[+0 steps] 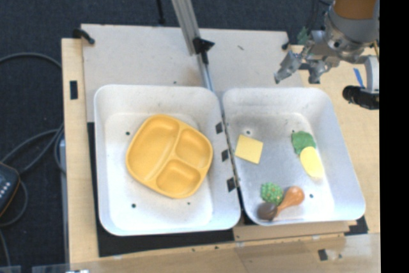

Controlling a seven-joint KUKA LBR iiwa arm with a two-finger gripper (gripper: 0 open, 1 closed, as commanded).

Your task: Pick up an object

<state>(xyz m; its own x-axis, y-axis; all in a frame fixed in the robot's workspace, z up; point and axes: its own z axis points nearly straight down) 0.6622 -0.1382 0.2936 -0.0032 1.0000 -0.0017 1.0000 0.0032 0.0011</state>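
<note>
In the right bin (319, 105) lie a yellow square block (248, 149), a green leafy piece (303, 140) touching a yellow lemon-like piece (312, 162), a small green broccoli-like piece (271, 192) and a brown drumstick-shaped piece (282, 202). My gripper (299, 70) hangs above the right bin's far edge, up and to the right of the yellow block, with its two fingers spread apart and nothing between them.
The left bin (115, 105) holds a yellow divided plate (169, 155). A slanted metal post (182, 3) rises from between the bins at the back. Cables lie on the dark floor at the left.
</note>
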